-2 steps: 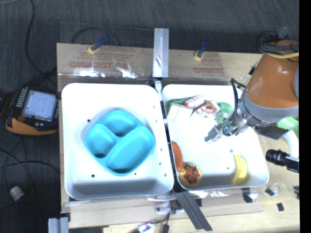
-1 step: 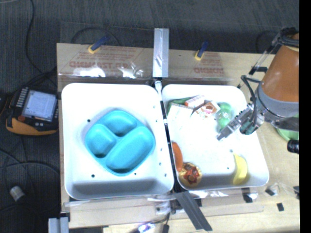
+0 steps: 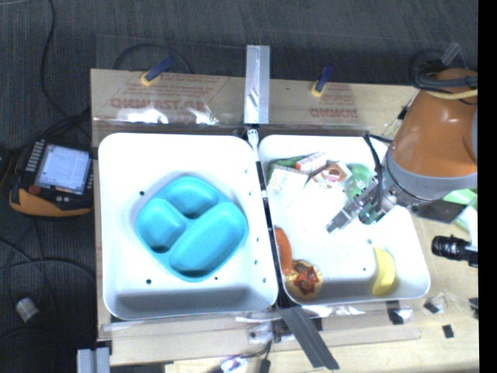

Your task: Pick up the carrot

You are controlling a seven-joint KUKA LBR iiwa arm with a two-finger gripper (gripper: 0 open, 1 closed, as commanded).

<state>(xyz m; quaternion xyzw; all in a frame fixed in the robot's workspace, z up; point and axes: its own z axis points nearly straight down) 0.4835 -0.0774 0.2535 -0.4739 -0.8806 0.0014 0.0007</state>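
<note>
The carrot [image 3: 283, 248] is a short orange piece lying along the left wall of the right bin [image 3: 404, 231], just above a round red-brown food item [image 3: 304, 278]. My gripper [image 3: 343, 219] hangs over the middle of the right bin, to the right of the carrot and a little farther back, well apart from it. Nothing shows at its tip. The arm's orange band [image 3: 435, 130] sits above the bin's right edge.
A yellow banana [image 3: 383, 271] lies in the right bin's front right corner. Small food packets [image 3: 318, 167] and a green item [image 3: 359, 176] crowd its back part. The left bin [image 3: 124, 286] holds a blue divided plate [image 3: 192, 225].
</note>
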